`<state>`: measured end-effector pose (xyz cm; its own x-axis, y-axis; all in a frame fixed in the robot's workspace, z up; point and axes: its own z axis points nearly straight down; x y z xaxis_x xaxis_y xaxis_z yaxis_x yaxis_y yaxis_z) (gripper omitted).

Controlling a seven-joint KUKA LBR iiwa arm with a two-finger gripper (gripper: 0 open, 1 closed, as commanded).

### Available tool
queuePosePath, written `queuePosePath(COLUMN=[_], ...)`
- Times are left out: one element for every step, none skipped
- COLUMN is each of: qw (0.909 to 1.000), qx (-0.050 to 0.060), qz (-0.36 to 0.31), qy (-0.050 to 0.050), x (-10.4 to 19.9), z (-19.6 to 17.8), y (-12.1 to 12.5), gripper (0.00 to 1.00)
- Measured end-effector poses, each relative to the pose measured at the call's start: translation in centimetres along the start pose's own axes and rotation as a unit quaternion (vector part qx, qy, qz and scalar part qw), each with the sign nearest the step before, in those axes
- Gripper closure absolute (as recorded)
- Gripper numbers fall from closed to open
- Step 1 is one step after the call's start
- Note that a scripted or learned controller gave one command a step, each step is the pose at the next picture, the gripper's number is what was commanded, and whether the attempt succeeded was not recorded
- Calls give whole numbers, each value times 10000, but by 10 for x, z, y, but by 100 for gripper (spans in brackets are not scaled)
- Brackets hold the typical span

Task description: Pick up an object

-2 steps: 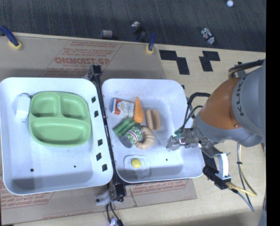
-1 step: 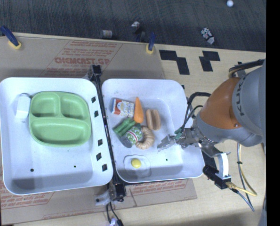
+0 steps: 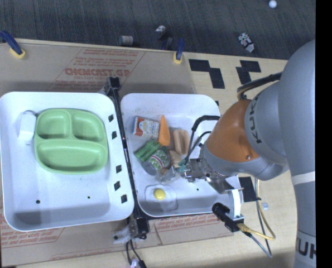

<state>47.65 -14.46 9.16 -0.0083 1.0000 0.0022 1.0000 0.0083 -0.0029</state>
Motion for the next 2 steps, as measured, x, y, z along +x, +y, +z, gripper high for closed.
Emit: queuePosePath(qw=[10000, 10000], qx=[2, 3], qz=[-17, -22], qy=[-3, -5], x=[-1, -1], z=[-10, -10], y=[1, 1], gripper=[100, 0])
